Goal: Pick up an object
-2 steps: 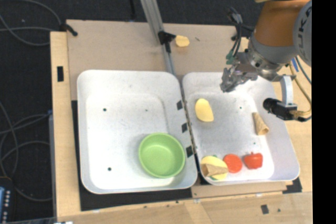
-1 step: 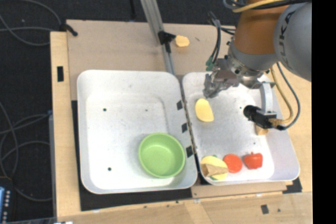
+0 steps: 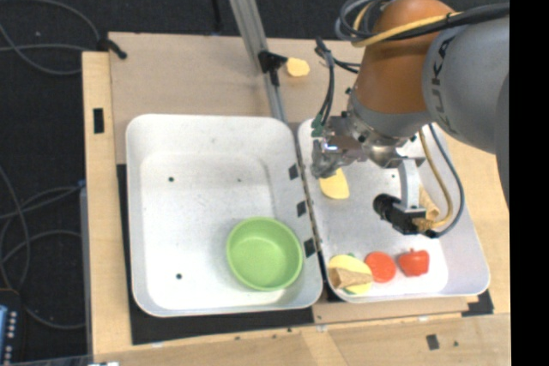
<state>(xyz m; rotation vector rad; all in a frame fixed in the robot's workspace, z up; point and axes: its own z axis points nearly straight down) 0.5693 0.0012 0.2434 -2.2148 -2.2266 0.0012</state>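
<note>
Hovering low over the right bin (image 3: 459,257), gripper (image 3: 326,160) sits directly above the yellow piece (image 3: 335,186) by the left wall, apparently lined up to grasp it. Grip state: cannot tell. Green bowl (image 3: 264,253) occupies the left bin (image 3: 163,184).

The grey arm's bulk (image 3: 412,73) hides the right white bin's (image 3: 455,270) far half. Below the metal two-finger gripper (image 3: 327,160), a pale yellow wedge-shaped piece (image 3: 335,186) is partly covered at its top.
</note>
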